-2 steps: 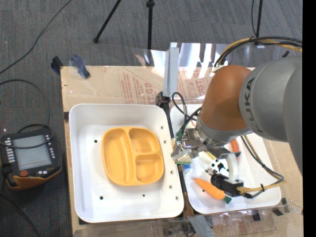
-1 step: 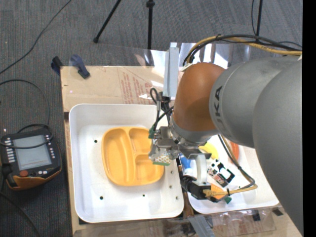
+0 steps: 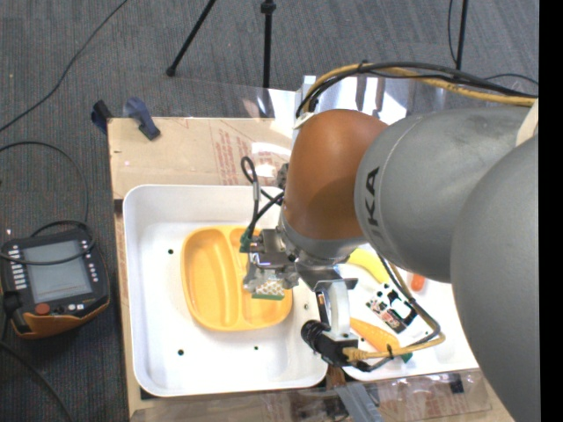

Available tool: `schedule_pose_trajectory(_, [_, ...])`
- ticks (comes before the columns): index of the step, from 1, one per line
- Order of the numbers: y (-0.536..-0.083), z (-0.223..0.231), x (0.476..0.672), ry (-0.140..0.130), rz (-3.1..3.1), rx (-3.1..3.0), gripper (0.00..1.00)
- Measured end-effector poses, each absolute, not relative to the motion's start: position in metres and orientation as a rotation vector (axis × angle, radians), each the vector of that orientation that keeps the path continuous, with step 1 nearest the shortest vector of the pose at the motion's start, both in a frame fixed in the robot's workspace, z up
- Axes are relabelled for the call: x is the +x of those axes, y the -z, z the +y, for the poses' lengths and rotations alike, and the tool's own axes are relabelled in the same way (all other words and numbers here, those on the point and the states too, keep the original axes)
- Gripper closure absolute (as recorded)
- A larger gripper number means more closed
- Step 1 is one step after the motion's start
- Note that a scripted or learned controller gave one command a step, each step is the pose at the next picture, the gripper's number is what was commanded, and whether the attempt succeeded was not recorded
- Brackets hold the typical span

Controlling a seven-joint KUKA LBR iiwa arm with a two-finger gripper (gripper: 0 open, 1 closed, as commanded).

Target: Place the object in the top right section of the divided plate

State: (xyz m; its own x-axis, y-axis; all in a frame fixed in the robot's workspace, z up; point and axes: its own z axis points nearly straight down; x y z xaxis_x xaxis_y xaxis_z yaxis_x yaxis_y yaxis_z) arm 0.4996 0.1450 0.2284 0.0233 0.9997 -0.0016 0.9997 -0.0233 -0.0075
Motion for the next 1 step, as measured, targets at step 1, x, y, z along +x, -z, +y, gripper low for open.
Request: schedule_pose_trajectory(1, [-0.2257,0.1134,0.4927,-0.011,-2.21,-2.226,1.0])
